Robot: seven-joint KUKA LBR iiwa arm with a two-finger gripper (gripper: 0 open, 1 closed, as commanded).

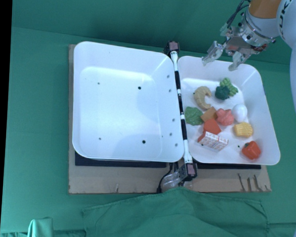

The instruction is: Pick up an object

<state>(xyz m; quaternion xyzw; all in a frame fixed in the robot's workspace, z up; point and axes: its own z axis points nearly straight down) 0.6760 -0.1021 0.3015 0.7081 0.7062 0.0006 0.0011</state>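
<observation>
- The tool (224,54) hangs spread and empty above the far edge of the right bin (269,122), its two fingers apart with nothing between them.
- Judging by that, the step in hand is the approach: nothing is lifted yet, and the tool is high over the bin's far rim, not down among the toys.
- The nearest candidate is the green broccoli (226,89), just inside the far edge; beside it, toward the divider, lies the curled tan shrimp (203,97).
- The next move seems to call for a descent toward the near side, with the fingers set astride one piece and clear of its neighbours.
- The toys sit crowded: a green leaf (192,115), orange blocks (210,122), a red piece (225,116), a white egg (239,112) and yellow corn (243,129) are touching or nearly so.
- A small carton (214,141) and a red pepper (251,150) lie toward the near edge, the pepper apart near the corner.
- The left bin (92,58) takes up the surface's (38,134) other half.
</observation>
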